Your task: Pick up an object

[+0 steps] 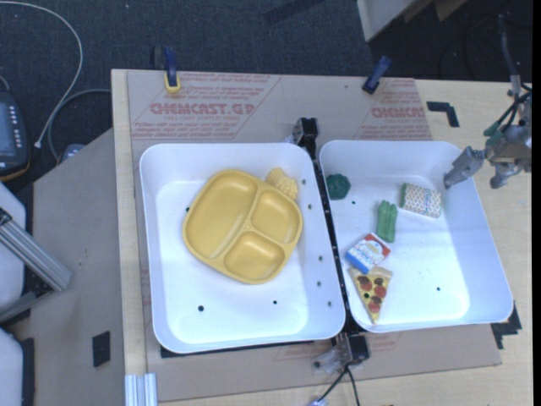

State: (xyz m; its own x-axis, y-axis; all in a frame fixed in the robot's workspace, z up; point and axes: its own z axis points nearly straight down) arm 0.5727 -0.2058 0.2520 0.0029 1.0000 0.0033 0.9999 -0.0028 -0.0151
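Observation:
The right bin [473, 252] holds several small toy foods: a dark green round piece [338, 186], a green pickle-like piece [387, 220], a speckled pale block [421, 200], a small red, white and blue carton [368, 252] and a pizza slice [372, 290]. My gripper [480, 174] hangs over the bin's far right rim, to the right of the speckled block. Its fingers are spread open and hold nothing. One fingertip [457, 170] points down-left toward the block.
In the left bin [169, 294] lie a yellow divided plate [243, 225] and a yellow corn-like piece [283, 183] at the plate's far edge. A black divider with clamps [308, 130] separates the bins. Cardboard surrounds both.

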